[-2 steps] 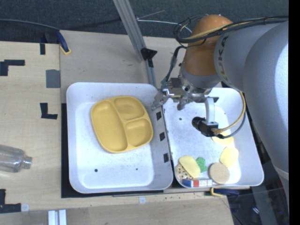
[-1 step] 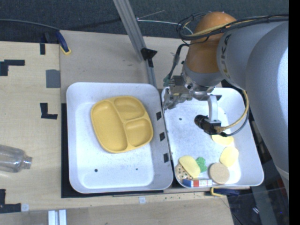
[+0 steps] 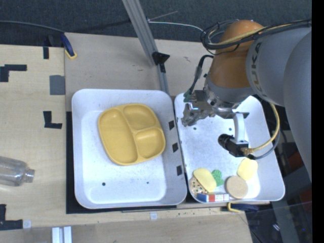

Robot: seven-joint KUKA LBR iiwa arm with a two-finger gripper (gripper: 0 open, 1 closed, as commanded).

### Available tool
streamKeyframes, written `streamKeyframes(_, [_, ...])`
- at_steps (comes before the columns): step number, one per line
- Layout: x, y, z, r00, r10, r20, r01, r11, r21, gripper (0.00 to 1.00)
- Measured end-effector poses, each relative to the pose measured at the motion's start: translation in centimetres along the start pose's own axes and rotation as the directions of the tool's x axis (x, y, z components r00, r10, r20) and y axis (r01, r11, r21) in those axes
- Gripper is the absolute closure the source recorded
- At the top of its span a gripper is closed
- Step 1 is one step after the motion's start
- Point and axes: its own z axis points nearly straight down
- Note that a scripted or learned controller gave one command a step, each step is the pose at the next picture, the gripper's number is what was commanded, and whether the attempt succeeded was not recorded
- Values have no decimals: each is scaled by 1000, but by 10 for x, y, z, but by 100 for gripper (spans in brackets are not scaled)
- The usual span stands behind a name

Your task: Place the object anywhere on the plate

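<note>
A yellow plate (image 3: 132, 133) with three compartments lies in the left bin (image 3: 86, 110). My gripper (image 3: 191, 114) hangs over the upper left part of the right bin (image 3: 271, 176), near the wall between the two bins. Several small toy foods sit in the right bin's near corner: a yellow piece (image 3: 204, 178), a green piece (image 3: 217, 175), a round tan piece (image 3: 236, 187) and a pale yellow piece (image 3: 247, 169).
A metal pole (image 3: 142, 29) slants across the bench behind the bins. A clear plastic bottle (image 3: 14, 171) lies at the far left edge. A black cable fitting (image 3: 230, 145) with a yellow hose sits over the right bin.
</note>
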Motion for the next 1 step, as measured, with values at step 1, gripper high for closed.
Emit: streamKeyframes(1, [-85, -2, -43, 1000, 6, 5, -6, 1000, -6, 100])
